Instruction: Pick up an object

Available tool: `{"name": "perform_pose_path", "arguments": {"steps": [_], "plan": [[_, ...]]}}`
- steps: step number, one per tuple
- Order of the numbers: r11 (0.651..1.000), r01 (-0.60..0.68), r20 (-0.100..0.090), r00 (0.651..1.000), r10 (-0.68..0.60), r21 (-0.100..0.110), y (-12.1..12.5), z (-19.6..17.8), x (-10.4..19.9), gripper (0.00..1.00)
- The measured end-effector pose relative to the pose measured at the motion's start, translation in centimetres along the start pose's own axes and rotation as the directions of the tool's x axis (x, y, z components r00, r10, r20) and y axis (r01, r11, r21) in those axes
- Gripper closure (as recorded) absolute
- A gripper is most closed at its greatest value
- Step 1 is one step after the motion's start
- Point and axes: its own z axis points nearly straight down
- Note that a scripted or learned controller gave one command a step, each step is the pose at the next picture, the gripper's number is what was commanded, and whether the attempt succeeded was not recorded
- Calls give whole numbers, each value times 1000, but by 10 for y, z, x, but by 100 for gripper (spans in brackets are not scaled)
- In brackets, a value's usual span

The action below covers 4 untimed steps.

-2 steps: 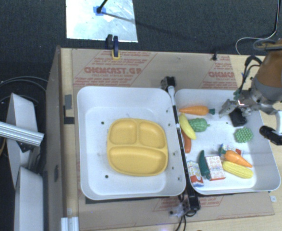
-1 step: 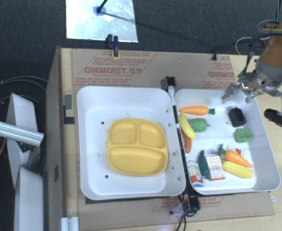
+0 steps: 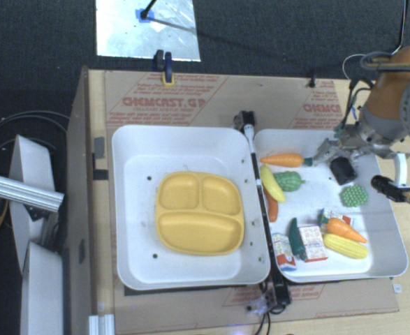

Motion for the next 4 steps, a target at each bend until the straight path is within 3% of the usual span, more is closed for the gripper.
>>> {"name": "perform_pose_path", "arguments": {"steps": [3, 4], "plan": [[1000, 0, 1, 1000, 0, -3, -2, 8, 0, 0], [1000, 2, -2, 1000, -1, 3, 9, 8, 0, 0]]}}
